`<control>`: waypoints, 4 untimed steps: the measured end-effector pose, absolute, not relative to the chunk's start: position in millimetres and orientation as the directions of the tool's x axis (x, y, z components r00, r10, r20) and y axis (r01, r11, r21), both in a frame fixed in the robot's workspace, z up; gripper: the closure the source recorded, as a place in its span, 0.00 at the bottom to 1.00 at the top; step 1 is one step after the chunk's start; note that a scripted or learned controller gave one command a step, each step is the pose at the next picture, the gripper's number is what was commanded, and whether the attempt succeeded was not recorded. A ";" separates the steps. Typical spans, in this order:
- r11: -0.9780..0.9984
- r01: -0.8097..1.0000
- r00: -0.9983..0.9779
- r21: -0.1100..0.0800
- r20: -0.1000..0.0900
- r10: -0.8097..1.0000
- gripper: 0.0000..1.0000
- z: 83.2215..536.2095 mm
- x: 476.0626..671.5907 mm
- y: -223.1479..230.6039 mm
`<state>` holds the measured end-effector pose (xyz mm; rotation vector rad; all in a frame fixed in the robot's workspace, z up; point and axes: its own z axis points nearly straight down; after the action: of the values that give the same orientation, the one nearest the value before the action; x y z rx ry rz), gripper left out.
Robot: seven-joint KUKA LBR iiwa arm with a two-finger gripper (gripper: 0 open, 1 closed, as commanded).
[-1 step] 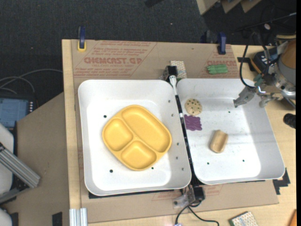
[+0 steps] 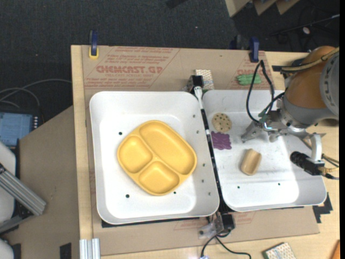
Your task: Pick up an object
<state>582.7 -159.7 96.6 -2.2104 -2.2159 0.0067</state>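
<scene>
Claw (image 2: pixel 262 129) hangs open and empty over the right bin (image 2: pixel 280 196); best practice is to centre above the tan block (image 2: pixel 250 161) nearby, then descend squarely.

Past my two bins there's the brown cardboard sheet with red lettering (image 2: pixel 129 63), blue clamps (image 2: pixel 94 43) at 11 and 1 o'clock, and a blue box (image 2: pixel 15 127) at 9.

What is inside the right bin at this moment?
The right bin holds a cookie, a purple piece and a tan cylinder. The pincer and arm cover part of its floor.
</scene>
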 end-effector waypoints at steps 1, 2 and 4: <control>-0.002 1.000 0.002 -0.007 0.002 1.000 0.00 83.3 518.9 -158.5; -0.001 1.000 0.001 0.004 -0.002 1.000 1.00 95.0 523.1 -158.9; 0.000 1.000 0.000 0.008 -0.005 1.000 1.00 85.8 639.1 -172.1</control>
<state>639.1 -172.1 85.8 -2.2277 -2.2285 -0.0039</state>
